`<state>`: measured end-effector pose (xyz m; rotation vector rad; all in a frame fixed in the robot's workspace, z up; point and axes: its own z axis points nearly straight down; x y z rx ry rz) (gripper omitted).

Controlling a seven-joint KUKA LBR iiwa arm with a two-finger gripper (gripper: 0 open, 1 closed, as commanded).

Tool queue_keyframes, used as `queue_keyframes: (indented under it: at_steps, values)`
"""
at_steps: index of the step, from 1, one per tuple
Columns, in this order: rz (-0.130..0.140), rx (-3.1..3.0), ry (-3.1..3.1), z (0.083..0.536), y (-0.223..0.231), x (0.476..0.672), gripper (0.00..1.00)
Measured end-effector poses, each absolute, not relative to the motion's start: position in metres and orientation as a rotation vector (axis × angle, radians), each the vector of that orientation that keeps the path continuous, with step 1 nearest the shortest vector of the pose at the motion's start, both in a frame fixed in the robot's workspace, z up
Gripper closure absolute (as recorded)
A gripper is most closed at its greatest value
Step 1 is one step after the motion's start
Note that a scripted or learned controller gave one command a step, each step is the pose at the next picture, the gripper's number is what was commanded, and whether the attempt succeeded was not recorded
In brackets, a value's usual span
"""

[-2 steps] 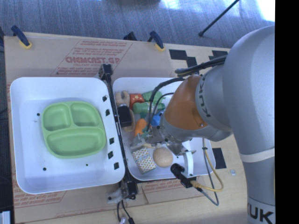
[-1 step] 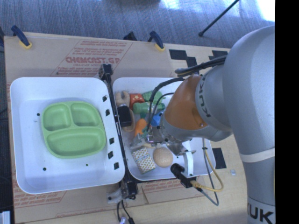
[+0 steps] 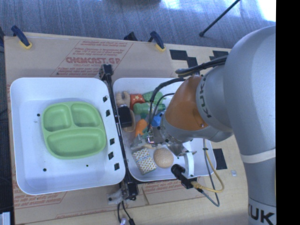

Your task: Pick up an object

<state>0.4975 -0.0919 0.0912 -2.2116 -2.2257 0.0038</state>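
Note:
The right bin [image 3: 197, 170] holds a jumble of small objects. A tan round ball [image 3: 163, 158] and a patterned square packet [image 3: 144, 161] lie near its front wall. Behind them are an orange carrot-like piece [image 3: 140, 126], a black block [image 3: 125, 116], a red item [image 3: 137, 100], a green item [image 3: 155, 101], a small blue piece [image 3: 157, 121] and a tan figure [image 3: 123, 97]. My gripper [image 3: 157, 139] hangs low over the middle of this bin, just behind the ball, mostly hidden under the wrist with its orange band [image 3: 185, 109].
The left bin [image 3: 18, 125] holds a green divided plate [image 3: 73, 129]. A black clip rail [image 3: 114, 125] runs between the bins. Loose yellow and black cables [image 3: 206, 184] hang by the right bin's front corner. The arm's grey body covers the right side.

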Motion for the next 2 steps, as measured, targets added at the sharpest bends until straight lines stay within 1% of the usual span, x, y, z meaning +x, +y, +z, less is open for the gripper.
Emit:
queue_keyframes:
  at_steps: [1,2]
  values:
    - [0.004,-2.212,-2.226,0.0912,-0.0919,0.4975,0.0]
    - [0.007,-2.203,-2.23,0.1009,-0.0916,0.4977,1.0]
